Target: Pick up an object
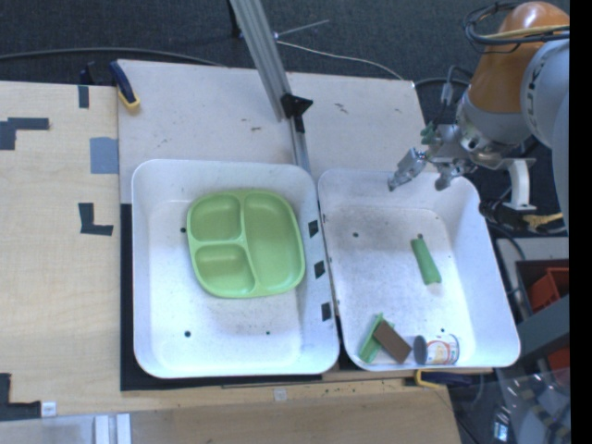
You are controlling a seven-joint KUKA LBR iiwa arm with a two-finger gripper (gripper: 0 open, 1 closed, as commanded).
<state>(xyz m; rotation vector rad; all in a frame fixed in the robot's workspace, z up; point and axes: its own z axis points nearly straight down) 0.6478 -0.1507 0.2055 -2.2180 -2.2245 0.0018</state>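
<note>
From above, the camera view shows the bench [213,118] bearing two shallow white bins side by side. The left bin [148,276] holds a light green divided plate [246,243], lying flat in its upper middle part, with three compartments facing up. The right bin [481,276] holds the loose things: a green cylinder [425,260] lies alone right of the bin's middle, its long axis running roughly up and down the frame with a slight tilt; near the bin's front edge a brown block [392,342] lies touching a flat green piece [372,339] on its left, and just beside them to the right rests a small can [437,350] on its side, its dark end toward the brown block. The grey arm [518,72] with its orange band reaches in from the right, and the gripper [425,172] hangs over the far rim of the right bin, well apart from the green cylinder and farther still from the cluster at the front. Its two fingers [401,176] are spread wide, with nothing between them. A slanted metal pole [264,49] crosses the bench behind the bins, ending at a black clamp [295,105] near the gap between them.
</note>
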